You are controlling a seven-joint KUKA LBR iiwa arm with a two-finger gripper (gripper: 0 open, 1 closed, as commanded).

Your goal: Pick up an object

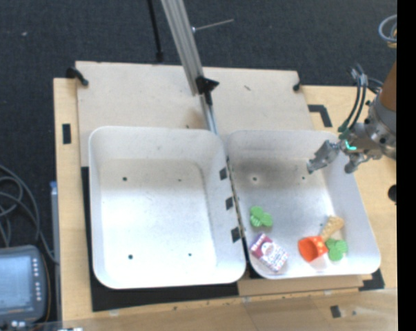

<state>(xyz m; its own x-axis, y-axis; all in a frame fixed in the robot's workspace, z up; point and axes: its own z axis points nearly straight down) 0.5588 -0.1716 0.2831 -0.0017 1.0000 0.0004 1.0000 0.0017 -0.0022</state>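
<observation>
Scene is viewed by one fixed camera from above the bench (70,185), at a slant. Both white bins (159,205) are framed whole, from moderate distance.

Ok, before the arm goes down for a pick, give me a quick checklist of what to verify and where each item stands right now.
1. Objects available in the right white bin: ok. A green lumpy toy, a pink-and-white patterned packet, an orange cone-shaped piece, a tan piece and a small green piece lie there.
2. Gripper free of any object: ok, nothing seen in it.
3. Gripper above a target: not ok. It sits at the bin's upper right; the objects lie along the near side.
4. Targets separated: not ok for the orange, tan and small green pieces, which are clustered; ok for the green lumpy toy.
5. Fingers' opening: cannot tell.
</observation>
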